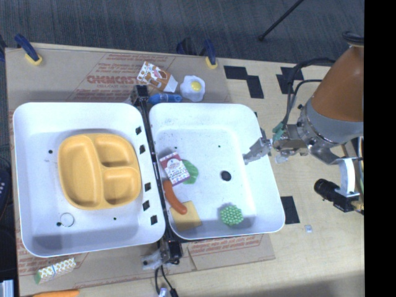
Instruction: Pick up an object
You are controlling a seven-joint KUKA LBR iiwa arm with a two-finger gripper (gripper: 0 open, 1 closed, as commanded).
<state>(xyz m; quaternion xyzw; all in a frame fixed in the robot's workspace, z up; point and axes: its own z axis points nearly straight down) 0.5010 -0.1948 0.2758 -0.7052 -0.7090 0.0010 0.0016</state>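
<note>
Gripper [255, 151] low over the right rim of the right bin [204, 109], at the end of the grey arm [337, 107] reaching in from the right; nothing seen in its grasp, and too small and blurred to tell how far open.

Nearest to it inside that bin, a small black disc [226, 176] alone on the white floor. Toward the front right corner, a green bumpy ball [231, 215], well apart from the gripper. Along the left wall, a cluster: a red-and-white packet [174, 167] lying partly over a green item [190, 172]; just in front of these, an orange carrot-like stick [174, 199] set at a slant, its lower end touching a yellow block [189, 215] in the front left corner.

Beside it, in the left bin [74, 107], a yellow divided tray [99, 169] near the middle and a small clear ring [67, 219] in front of it.

Beyond the bins, on the cardboard sheet [93, 73] covering the surface: a printed snack packet [152, 75], a blue item [164, 98] and a white-and-yellow item [193, 88], close together by the bins' far edge. Blue clamps [28, 49] on the cardboard's far edge. Near the front left corner, a clear-wrapped sweet [55, 268].
</note>
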